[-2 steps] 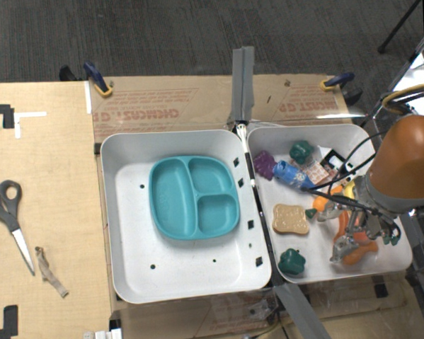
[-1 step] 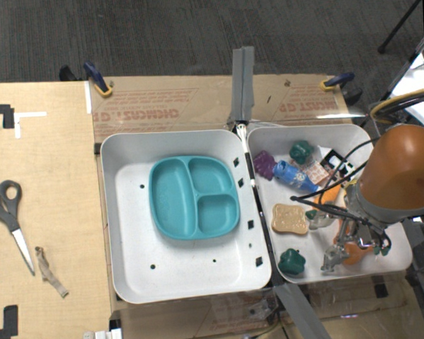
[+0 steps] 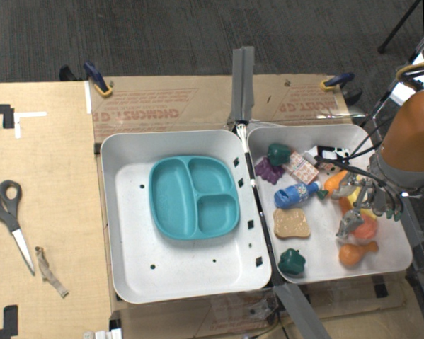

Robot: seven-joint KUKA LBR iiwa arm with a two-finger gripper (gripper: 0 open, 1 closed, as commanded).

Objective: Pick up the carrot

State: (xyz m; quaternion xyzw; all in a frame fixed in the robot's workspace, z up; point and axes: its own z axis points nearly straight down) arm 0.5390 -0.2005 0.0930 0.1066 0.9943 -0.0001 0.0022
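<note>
Single fixed overhead camera, slanted down.
It looks from above at medium range onto the surface [image 3: 44, 209], framing both white bins [image 3: 132, 276]; arm [image 3: 409, 141] enters from frame right.

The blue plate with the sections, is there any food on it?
No. The teal plate lies flat in the left bin, and all three sections show bare.

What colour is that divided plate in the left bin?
Teal, a plain blue-green with no pattern. The plate shows clearly in the camera view, lying in the left bin.
</note>
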